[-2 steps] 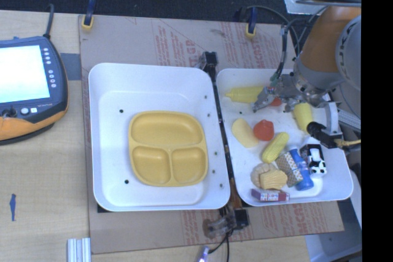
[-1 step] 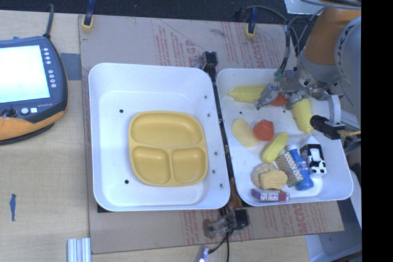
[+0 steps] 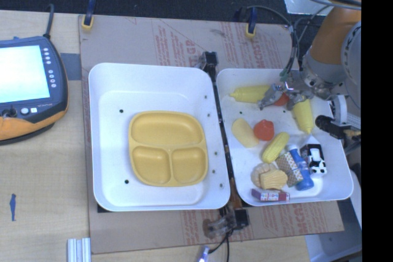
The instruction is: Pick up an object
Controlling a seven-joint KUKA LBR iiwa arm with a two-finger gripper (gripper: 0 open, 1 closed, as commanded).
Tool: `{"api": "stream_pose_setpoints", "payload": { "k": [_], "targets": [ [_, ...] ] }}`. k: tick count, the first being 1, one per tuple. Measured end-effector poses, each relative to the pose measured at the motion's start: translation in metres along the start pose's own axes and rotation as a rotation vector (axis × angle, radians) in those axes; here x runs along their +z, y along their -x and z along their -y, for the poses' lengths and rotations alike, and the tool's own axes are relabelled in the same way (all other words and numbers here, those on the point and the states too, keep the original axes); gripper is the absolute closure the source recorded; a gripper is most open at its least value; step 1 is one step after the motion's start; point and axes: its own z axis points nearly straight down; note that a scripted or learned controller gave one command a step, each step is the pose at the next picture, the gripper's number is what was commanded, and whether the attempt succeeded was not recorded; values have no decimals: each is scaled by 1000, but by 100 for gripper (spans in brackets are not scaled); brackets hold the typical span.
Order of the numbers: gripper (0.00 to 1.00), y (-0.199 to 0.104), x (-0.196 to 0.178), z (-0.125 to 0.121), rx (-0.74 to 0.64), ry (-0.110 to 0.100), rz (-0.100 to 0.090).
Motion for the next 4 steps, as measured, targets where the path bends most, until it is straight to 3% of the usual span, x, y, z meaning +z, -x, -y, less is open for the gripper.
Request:
{"api": "stream_pose_setpoints", "payload": {
  "k": [2,3,4],
  "targets": [
    [0,0,1,1,1,2,4],
    [0,13,-82,-3,6,43,25],
    [0,12,-26,4,3,29,17]
  ]
}}
